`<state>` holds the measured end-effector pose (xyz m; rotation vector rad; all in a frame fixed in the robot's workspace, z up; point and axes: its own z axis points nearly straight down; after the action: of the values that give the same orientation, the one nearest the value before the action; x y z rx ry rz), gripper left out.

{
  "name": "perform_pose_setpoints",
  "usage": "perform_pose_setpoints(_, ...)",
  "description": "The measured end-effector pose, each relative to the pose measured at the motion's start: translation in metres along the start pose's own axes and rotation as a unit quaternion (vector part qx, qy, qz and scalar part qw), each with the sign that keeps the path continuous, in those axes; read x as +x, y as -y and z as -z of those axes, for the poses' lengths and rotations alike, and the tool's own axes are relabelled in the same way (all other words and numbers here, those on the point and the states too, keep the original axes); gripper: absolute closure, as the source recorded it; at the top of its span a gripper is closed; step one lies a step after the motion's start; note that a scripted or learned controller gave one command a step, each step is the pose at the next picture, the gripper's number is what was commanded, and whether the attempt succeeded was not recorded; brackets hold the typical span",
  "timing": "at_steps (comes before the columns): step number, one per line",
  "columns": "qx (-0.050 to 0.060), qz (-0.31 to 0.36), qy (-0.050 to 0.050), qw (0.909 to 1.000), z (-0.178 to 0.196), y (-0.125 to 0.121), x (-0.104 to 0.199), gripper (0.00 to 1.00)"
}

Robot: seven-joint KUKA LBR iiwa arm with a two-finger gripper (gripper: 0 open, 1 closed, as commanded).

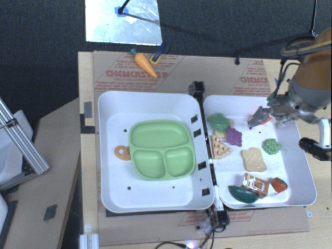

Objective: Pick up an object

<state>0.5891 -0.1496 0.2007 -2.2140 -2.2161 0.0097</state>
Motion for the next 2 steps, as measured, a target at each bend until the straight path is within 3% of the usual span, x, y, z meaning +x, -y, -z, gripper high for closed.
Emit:
perform_pose_setpoints(1, -0.006, 0.001, 0.001, 1.0, 0.007, -0.003, 0.0, 0.0)
perform_pose_setpoints(2, -0.004, 0.0, 0.001, 1.0, -0.056, -0.003, -0.002, 0.0)
